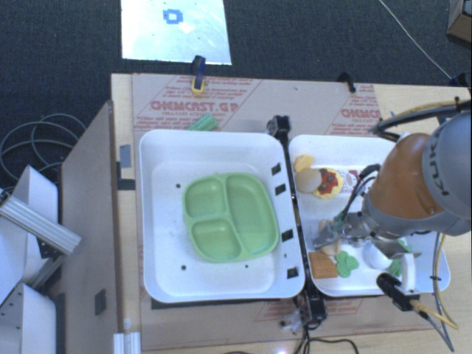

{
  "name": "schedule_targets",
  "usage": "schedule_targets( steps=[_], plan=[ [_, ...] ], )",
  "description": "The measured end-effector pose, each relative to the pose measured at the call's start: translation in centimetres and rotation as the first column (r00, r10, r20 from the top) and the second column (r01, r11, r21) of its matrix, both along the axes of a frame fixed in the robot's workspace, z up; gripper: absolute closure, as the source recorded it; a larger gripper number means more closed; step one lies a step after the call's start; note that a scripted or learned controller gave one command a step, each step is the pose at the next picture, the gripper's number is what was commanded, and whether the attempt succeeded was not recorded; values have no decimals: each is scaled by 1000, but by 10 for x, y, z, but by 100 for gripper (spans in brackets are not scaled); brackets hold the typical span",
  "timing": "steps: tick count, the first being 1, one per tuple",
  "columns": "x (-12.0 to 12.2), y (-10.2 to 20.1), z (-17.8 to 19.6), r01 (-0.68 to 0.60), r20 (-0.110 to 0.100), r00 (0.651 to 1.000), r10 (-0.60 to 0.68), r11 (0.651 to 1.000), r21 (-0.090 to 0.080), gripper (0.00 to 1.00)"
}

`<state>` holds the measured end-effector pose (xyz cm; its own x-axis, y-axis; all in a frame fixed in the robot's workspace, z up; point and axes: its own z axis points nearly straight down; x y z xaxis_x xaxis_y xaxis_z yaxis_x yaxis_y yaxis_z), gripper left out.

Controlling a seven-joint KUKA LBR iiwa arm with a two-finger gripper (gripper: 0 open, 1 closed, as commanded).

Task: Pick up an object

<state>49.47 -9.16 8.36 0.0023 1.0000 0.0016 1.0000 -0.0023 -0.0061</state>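
My gripper [327, 236] hangs low over the right bin [346, 143], near its left wall, with the grey and orange wrist [402, 186] above it. Just below the gripper lie a brown square toy cracker [321, 265] and a green leafy toy [346, 264]. A red, yellow and white toy food [327, 183] and a small yellow piece [302, 163] sit at the bin's far left corner. Nothing can be seen held in the gripper. The arm hides much of the bin's right half.
The left bin [158, 198] holds a green divided plate [228, 217]. A black divider with clips [286, 190] runs between the bins. A yellow clamp [198, 85] sits at the bench's far edge. Cables trail at the bench's front right [431, 316].
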Motion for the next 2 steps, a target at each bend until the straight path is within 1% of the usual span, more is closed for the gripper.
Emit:
schedule_targets(
  steps=[1,2],
  plan=[
    [5,0,11,-3,10,1000,3,1000,-2,100],
    [75,63,107,-15,21,1000,15,1000,-1,100]
  ],
)
